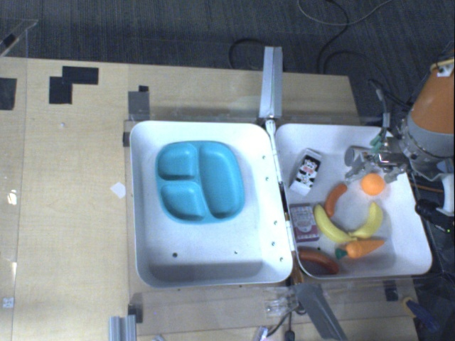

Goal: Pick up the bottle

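Camera view: two shallow white bins, smooth plastic with rounded corners, side by side on a pale wood-grain bench, dark carpet beyond.

Left bin: one glossy blue plate, rounded-rectangular, moulded into three compartments.

Right bin: crowded. Small white carton with black markings, lying tilted near the dividing wall. Below it a flat maroon packet, rectangular. Yellow banana, curved like a cradle with both ends turned up. Inside that curve a pale, translucent rounded shape, blurred and hard to read against the white floor, most likely the bottle, touching or just beside the banana. Orange-red stick, elongated, leaning at the banana's left end. Smooth orange ball just above the banana's right end. Carrot, tapered, with a green tip, below the banana. Dark red sausage shape along the bin's front wall.

Gripper: bare grey metal, over the bin's upper right, just above the ball, beneath the grey arm with its orange band. How far open: cannot tell. Nothing seen held; apart from the bottle.
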